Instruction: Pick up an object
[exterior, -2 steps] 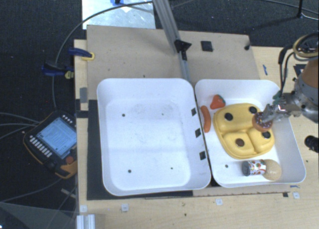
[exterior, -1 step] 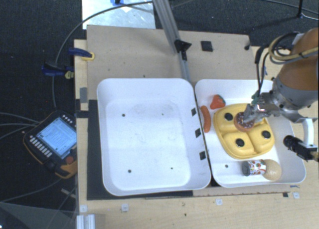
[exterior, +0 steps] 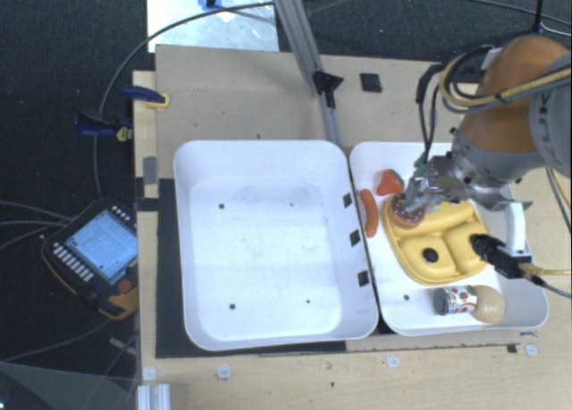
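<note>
The yellow moulded plastic toy (exterior: pixel 436 243) is lying mid right bin (exterior: pixel 536 310). The gripper (exterior: pixel 413 205) is hovering at its upper-left end, possibly touching; finger spacing is unclear. Closing there risks slipping off the rounded edge.

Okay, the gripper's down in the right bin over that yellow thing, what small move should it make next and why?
Probably close the fingers, then lift slightly to test the hold. The gripper sits low at the upper end of the yellow object in the right bin, with an orange piece just beside it. Whether anything sits between the fingers can't be made out.
</note>
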`<state>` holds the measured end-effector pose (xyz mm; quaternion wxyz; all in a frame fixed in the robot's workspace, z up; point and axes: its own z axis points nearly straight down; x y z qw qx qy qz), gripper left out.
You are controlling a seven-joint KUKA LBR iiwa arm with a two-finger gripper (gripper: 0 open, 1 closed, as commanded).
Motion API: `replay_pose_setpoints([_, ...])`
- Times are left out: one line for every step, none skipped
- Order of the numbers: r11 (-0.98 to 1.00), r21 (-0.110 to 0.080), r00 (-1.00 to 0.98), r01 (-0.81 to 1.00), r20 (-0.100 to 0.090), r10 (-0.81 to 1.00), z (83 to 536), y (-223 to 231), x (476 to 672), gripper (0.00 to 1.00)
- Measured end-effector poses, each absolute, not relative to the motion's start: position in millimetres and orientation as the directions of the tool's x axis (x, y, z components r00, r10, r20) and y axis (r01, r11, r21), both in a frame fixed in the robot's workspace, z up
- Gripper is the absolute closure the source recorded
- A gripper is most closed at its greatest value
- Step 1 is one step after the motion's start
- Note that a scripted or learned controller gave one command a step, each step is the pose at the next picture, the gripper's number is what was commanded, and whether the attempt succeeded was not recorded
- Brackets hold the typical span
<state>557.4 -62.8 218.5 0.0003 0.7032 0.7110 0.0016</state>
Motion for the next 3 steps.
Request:
replay_pose_setpoints([0.012,0.003,-0.012,1.0,0.002,1.0,227.5,-2.8,571.6,1.0])
replay_pose_setpoints([0.011,0.004,-0.011,1.0,0.003,1.0,231.7,49.2,589.2,1.0])
replay_pose_setpoints([0.011,0.002,-0.011,1.0,0.003,1.0,237.2,101.7,587.1,1.0])
